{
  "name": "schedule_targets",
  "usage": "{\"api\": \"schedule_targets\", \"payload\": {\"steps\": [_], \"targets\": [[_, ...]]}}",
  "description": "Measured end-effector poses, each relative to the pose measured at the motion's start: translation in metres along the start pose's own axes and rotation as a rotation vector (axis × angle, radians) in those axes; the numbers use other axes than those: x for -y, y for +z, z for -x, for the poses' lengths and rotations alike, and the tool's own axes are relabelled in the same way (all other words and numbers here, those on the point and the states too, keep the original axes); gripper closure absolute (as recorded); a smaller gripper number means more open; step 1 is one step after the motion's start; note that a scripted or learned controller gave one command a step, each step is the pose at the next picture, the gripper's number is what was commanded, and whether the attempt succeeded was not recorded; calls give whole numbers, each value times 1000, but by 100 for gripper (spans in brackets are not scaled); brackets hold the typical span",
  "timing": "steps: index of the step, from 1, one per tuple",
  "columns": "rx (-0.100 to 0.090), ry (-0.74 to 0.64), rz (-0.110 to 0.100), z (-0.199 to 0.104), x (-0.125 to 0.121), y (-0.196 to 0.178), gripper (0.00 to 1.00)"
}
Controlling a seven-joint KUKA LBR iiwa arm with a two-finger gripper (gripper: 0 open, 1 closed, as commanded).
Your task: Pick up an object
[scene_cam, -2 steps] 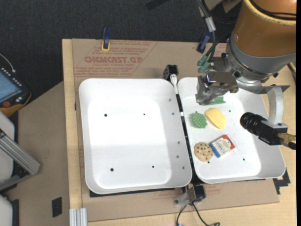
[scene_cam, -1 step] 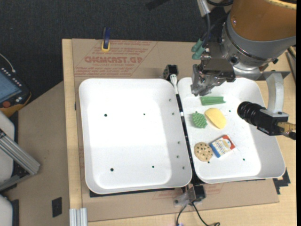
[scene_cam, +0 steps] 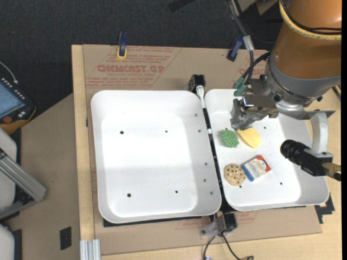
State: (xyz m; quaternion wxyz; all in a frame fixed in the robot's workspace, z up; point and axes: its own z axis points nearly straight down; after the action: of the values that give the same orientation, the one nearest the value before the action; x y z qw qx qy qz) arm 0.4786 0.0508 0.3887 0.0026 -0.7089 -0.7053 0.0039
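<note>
In the right bin lie a green knobbly ball, a yellow wedge, a round tan cookie and a small blue, white and red packet. My gripper hangs low over the bin's upper left part, its tip right at the top of the yellow wedge and just right of the green ball. Whether anything sits between its fingers is hidden by the gripper body.
The left bin lies beside the right one, parted by a black bar. Both rest on a cardboard sheet held by blue clamps. The arm's orange and grey body covers the right bin's far corner.
</note>
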Motion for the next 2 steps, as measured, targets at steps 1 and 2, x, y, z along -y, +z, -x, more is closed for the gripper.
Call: {"api": "schedule_targets", "payload": {"steps": [1, 2], "targets": [[-2, -5, 12, -3, -1, -15, 100], [-5, -11, 20, -51, 0, -92, 100]]}}
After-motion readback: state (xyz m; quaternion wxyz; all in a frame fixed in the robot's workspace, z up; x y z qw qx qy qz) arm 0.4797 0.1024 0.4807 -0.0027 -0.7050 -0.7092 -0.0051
